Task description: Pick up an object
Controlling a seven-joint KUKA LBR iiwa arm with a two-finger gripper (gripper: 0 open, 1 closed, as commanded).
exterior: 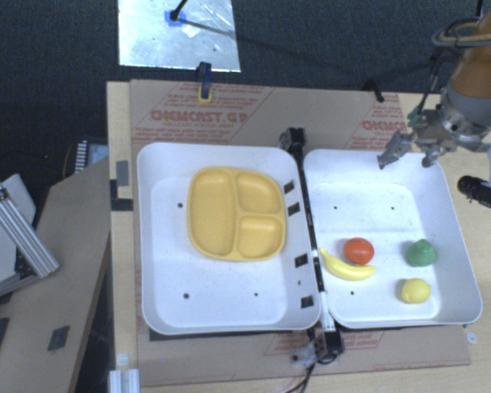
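Right bin [442,195]: tomato [359,250] lies well below open tool [409,155].

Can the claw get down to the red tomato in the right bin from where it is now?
Probably yes. The claw hangs open above the right bin's far edge, and nothing covers the tomato. The banana touches its near side, which could crowd one finger.

The setting is a robotics laboratory test cell. A grey industrial arm [475,80] with an orange band reaches over a bench [254,109] surfaced with printed board. Two shallow white bins [159,301] sit side by side, joined by black clips. Extruded aluminium framing [12,228] stands at the left. Cabling runs across dark carpet [49,47], where a reflective sheet [178,23] lies.
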